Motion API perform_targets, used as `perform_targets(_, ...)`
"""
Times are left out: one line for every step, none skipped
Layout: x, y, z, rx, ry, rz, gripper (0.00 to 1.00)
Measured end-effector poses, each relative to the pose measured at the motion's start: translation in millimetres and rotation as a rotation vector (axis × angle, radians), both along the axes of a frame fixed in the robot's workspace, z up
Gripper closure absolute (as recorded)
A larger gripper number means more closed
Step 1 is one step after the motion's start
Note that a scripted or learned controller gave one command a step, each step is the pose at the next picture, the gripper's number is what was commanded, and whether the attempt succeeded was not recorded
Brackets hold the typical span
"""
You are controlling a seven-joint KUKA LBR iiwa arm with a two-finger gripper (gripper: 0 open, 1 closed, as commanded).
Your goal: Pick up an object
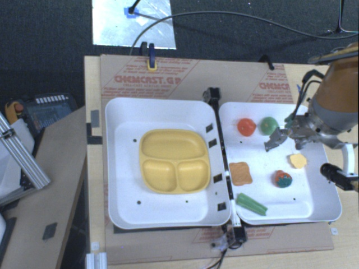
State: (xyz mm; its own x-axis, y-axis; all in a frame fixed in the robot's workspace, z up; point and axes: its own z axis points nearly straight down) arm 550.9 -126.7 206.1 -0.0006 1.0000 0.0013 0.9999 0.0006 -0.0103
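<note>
Seemingly open and empty, the two-finger gripper [286, 137] hangs beside the round green ball [268, 125] — closing now might nudge it away.

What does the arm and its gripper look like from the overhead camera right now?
The arm is a rounded grey body with a broad orange band above the wrist. Thin dark cables loop along its left side. The gripper is grey metal, ending in two short dark-tipped fingers. A black cylindrical part sticks out below the wrist.
</note>
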Motion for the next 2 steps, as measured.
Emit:
perform_targets(2.7,0.2,5.9,-0.002,-0.011,0.002,0.0)
perform_targets(6.0,-1.4,-36.2,-0.001,-0.009,0.001,0.0)
